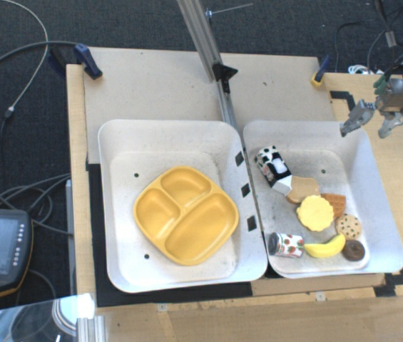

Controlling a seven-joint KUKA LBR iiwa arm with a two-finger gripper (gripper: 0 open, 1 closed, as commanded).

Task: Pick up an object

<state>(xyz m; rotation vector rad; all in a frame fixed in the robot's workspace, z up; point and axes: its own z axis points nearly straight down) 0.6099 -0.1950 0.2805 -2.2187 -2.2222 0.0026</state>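
The toys in the right bin [372, 169] lie crowded: carton [273, 168], bread [303, 189], yellow disc [315, 213], waffle [335, 202], cookie [347, 226], donut [354, 250], banana [326, 247] and can [286, 244], most touching a neighbour. A descent there could pinch two at once or nudge one aside, and the flat pieces may slip out of a grasp. The end effector [372, 120] hangs released, fingers spread, holding nothing, over the bin's far right rim. Every toy sits below and left of it in view, well apart. The left bin [115, 148] holds a plate [186, 214].
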